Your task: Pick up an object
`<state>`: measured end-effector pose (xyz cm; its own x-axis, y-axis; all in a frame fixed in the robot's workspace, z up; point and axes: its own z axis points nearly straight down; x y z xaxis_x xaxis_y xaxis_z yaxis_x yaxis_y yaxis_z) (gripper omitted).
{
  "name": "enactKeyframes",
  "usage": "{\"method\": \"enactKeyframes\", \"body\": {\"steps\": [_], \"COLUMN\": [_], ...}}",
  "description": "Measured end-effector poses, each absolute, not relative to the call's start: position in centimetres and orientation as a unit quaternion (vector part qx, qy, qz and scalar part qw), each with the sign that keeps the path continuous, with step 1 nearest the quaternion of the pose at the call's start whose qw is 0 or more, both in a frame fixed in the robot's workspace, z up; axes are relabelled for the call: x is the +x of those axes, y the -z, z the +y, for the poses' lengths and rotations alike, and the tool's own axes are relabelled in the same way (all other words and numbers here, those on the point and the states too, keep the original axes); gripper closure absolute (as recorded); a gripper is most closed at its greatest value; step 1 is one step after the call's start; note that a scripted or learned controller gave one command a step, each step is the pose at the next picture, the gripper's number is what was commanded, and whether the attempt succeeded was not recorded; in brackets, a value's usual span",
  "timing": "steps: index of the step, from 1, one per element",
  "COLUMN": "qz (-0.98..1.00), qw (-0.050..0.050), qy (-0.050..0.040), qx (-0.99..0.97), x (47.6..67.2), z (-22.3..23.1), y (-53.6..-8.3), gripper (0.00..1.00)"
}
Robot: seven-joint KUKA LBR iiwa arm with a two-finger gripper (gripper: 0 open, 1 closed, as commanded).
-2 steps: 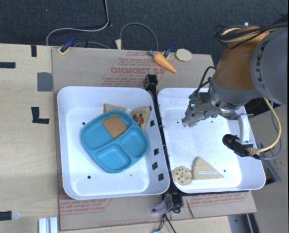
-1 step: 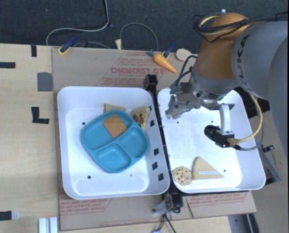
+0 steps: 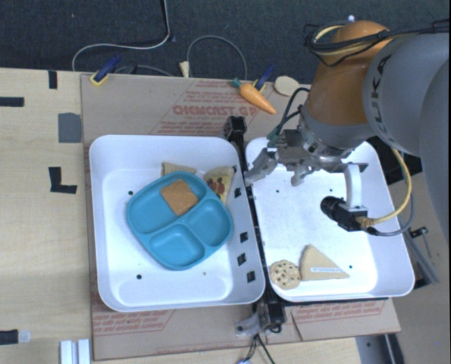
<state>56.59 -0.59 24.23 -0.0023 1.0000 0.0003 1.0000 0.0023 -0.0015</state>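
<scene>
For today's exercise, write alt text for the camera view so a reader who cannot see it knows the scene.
A grey and orange robot arm hangs over the right bin, which holds a cookie and a cheese wedge. The left bin holds a blue divided plate bearing a brown square.

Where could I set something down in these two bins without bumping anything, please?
Left bin: a bare strip along the near edge, below the blue divided plate. Right bin: bare floor mid-bin, between the gripper and the cookie and cheese wedge. Crowded near the divider.
</scene>
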Motion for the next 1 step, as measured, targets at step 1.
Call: {"method": "enactKeyframes", "body": {"steps": [1], "qz": [-0.708], "qw": [-0.002], "qy": [-0.0003], "qx": [-0.706], "x": [65.12], "z": [-1.99], "y": [-18.10], "gripper": [0.00]}}
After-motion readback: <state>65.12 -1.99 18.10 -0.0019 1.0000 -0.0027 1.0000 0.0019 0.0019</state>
